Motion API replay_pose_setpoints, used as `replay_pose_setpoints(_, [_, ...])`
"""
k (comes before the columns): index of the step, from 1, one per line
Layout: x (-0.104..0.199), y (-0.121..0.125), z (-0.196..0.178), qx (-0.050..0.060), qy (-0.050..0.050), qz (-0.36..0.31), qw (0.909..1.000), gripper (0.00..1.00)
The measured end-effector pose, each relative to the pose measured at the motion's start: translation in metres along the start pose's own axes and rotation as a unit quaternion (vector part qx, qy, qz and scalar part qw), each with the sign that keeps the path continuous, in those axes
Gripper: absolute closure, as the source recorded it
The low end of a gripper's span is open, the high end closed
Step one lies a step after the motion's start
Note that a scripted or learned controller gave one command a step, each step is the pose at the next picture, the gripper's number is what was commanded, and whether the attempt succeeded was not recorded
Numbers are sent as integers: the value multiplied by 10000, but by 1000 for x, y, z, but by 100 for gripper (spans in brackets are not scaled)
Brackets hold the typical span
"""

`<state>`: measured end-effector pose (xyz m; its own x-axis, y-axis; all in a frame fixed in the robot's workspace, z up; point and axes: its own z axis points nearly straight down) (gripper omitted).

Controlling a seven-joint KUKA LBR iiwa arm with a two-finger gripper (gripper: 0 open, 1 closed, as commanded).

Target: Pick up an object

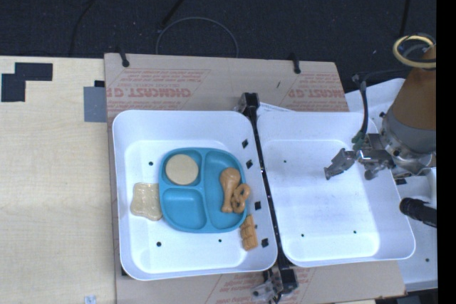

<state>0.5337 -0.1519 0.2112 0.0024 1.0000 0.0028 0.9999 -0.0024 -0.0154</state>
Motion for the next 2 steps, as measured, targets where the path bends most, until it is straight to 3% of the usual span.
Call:
replay_pose_setpoints(1, [0, 3, -7, -69, -14, -12, 10000, 0])
replay_pose_setpoints(2, [6, -3, 39, -35, -2, -15, 10000, 0])
